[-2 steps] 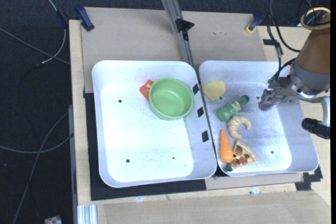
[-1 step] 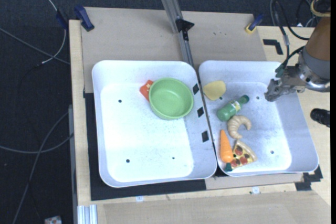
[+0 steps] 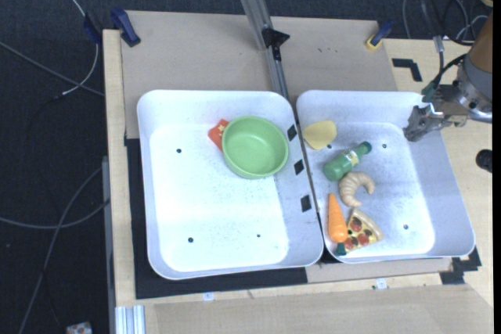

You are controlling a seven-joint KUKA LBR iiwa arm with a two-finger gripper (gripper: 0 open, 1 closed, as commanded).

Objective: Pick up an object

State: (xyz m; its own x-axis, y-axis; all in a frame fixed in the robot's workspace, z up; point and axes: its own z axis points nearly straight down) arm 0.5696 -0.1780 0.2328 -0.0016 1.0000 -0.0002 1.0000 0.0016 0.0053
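Where bottle (image 3: 346, 162) lies slantwise, cap upper-right

Even, diffuse overhead light, bright at frame centre; the two white bins (image 3: 211, 238) are near blown out, their speckled floors washed pale, with no hard glare spots. Shadows soft and short: a thin dark rim under the bowl (image 3: 254, 146), faint edges beside the small items at lower right. Overall focus soft and grainy; dark carpet (image 3: 55, 51) at upper left noisy.
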